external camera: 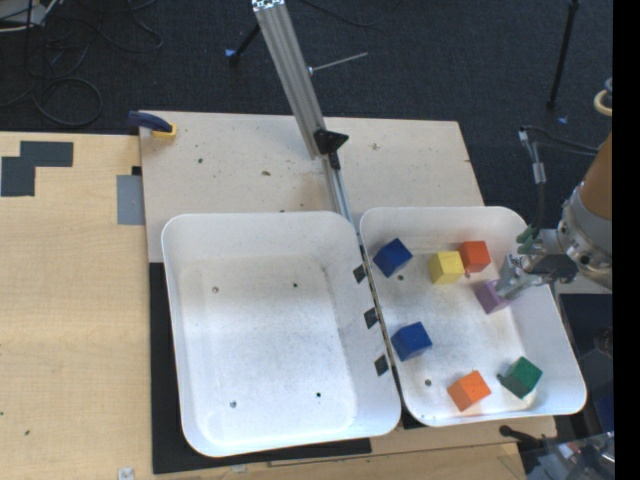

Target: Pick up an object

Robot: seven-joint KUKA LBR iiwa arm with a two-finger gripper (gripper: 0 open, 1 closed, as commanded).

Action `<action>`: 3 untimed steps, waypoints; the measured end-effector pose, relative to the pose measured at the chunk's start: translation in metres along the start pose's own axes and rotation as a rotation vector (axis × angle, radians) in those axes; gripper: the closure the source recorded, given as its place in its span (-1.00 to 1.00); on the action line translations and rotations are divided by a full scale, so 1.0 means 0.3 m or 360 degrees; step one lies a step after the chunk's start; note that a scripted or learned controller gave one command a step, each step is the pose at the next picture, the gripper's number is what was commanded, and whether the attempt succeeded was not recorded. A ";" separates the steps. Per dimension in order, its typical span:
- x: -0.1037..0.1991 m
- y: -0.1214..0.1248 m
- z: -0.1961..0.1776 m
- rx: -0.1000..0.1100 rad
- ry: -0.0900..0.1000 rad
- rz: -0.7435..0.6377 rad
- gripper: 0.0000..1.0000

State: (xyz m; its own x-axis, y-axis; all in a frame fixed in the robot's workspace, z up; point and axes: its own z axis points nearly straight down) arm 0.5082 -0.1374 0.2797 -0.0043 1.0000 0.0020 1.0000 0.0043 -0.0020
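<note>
A pale wooden bench (300, 163) over dark carpet strewn with cables bears two shallow white bins side by side; the left bin (190, 248) sits beside the right bin (560, 368), which holds seven small blocks; two blue cubes (393, 257) lie near its left wall, a yellow cube (446, 267) touches an orange-red cube (475, 256) toward the back, and an orange cube (468, 390) and a green cube (521, 377) rest near the front; the gripper (512, 280) reaches in from the right edge, directly at a purple block (489, 295); whether it grips that block, or how its claw stands, cannot be told.
</note>
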 end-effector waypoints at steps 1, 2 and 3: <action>0.152 0.073 -0.003 -0.0001 -0.0001 0.0000 1.00; 0.286 0.148 0.005 0.0000 -0.0001 0.0001 1.00; 0.410 0.214 0.069 0.0003 -0.0002 0.0003 1.00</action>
State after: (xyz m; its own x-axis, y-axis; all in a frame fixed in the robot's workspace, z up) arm 0.5719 -0.0142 0.2590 -0.0025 1.0000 0.0010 1.0000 0.0026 -0.0037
